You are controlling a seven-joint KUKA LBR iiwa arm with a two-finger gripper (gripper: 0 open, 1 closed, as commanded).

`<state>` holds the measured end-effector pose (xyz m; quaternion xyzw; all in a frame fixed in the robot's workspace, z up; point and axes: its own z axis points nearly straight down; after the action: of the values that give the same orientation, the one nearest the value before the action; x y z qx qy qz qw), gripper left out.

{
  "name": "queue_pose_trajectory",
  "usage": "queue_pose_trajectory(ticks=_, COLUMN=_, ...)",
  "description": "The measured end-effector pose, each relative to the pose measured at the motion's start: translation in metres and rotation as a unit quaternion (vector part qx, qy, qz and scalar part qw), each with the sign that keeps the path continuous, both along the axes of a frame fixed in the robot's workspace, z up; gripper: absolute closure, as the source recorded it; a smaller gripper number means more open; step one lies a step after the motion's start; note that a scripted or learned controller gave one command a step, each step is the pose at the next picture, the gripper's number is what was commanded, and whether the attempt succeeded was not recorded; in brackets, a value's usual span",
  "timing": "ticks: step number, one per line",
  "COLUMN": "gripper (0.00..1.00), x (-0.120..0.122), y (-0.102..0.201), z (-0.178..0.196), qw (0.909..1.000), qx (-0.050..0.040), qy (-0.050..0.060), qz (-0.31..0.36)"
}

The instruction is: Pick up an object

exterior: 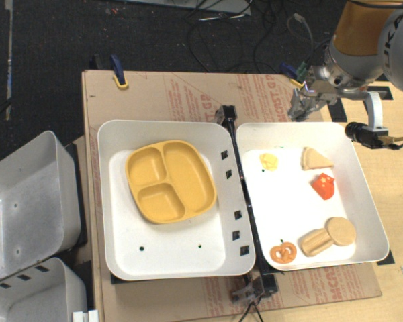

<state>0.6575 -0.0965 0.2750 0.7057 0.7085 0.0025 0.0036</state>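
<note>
Honestly, gripper [302,109]: can't tell its state.
Position: beyond right bin [369,200] far rim.
Plan: I'd drop on wedge [315,158], nearest that rim.

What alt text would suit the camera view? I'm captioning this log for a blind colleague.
A grey robot arm's claw hovers above the far edge of the right white bin, which holds a pretzel, a red piece, a yellow piece and tan blocks. The left bin holds a yellow divided tray.
</note>
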Motion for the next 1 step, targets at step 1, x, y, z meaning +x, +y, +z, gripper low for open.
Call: queue_pose_trajectory(ticks=1, gripper=1.00, x=-0.0205, y=0.0473, z=-0.0170, qw=1.0000, qx=0.0008, qy=0.005, qz=0.001)
